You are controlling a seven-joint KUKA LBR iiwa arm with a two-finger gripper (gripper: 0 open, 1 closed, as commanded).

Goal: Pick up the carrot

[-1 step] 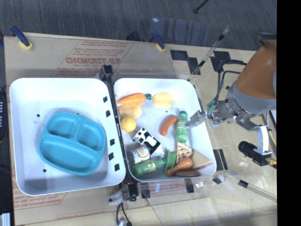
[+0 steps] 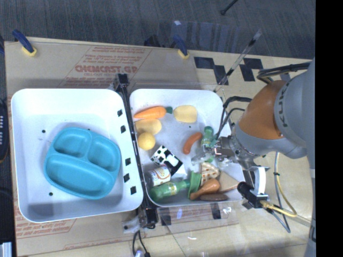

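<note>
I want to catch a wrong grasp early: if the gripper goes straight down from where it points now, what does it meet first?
Probably the bread-like toy just under the gripper, not the carrot, which lies far off at the right bin's back; depth is unclear.

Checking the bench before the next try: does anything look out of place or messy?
Nothing is spilled or broken. The toy food is crowded in the right bin, the carrot near its far left corner; the blue tray lies askew in the left bin.
</note>
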